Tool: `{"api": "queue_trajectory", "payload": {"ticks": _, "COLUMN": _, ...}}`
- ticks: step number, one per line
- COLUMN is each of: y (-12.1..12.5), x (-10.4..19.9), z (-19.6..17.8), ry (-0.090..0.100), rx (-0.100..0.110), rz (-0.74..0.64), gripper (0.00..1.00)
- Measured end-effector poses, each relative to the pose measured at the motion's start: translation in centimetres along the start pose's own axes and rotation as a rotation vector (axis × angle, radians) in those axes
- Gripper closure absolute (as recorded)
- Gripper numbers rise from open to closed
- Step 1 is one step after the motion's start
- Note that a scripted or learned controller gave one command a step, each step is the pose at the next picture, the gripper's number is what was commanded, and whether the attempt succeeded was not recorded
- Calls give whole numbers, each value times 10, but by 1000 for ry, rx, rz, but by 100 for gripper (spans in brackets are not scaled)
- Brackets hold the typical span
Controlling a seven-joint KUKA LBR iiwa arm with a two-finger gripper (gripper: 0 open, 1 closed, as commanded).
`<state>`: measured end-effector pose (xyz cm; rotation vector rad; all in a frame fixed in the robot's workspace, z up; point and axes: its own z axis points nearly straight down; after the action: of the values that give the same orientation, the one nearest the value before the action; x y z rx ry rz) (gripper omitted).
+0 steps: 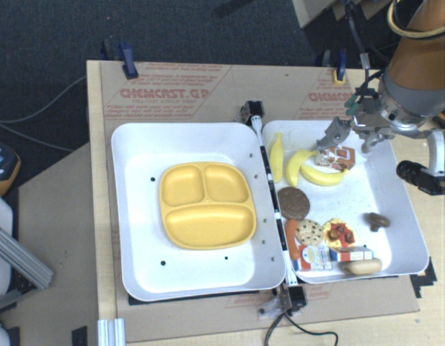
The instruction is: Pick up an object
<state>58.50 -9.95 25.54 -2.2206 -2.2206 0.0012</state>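
Yellow target: a toy banana (pixel 319 175) is seen lying flat in the far part of the right bin (pixel 395 193), curved, with a second banana (pixel 277 157) just to its left along the bin's left wall.
Handling: it is judged light, stiff and smooth-skinned, likely plastic; a slip is to be expected if it is pinched at the tapered ends.
Grasp spot: the thick middle is favoured, taken across the narrow width, fingers set square to the curve.
Gripper: the gripper (pixel 345 137) is hung just above the far end of the banana, over a small red-and-white packet (pixel 342 158) that touches the fruit.
Fingers: spread apart, nothing seen between them.
Crowding risk: the packet may well be caught instead, as it lies right beside the target.
Nearer clutter: a brown round patty (pixel 293 202), a cookie (pixel 308 231), a pizza slice (pixel 340 232) and a bread roll (pixel 362 267) are scattered toward the near edge.
Left bin: a yellow divided plate (pixel 207 205) is sat in the left bin (pixel 135 193), well apart from the action.
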Motion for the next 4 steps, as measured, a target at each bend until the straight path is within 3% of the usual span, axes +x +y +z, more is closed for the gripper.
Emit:
{"api": "queue_trajectory", "payload": {"ticks": 1, "y": 63, "x": 3, "z": 101, "ry": 0, "rx": 4, "rz": -2, "gripper": 0}}
{"api": "queue_trajectory", "payload": {"ticks": 2, "y": 48, "x": 3, "z": 148, "ry": -6, "rx": -22, "rz": 0, "gripper": 0}}
{"api": "queue_trajectory", "payload": {"ticks": 3, "y": 59, "x": -50, "z": 157, "ry": -2, "rx": -31, "rz": -2, "gripper": 0}}
{"api": "queue_trajectory", "payload": {"ticks": 4, "y": 62, "x": -50, "z": 140, "ry": -8, "rx": -45, "rz": -3, "gripper": 100}}
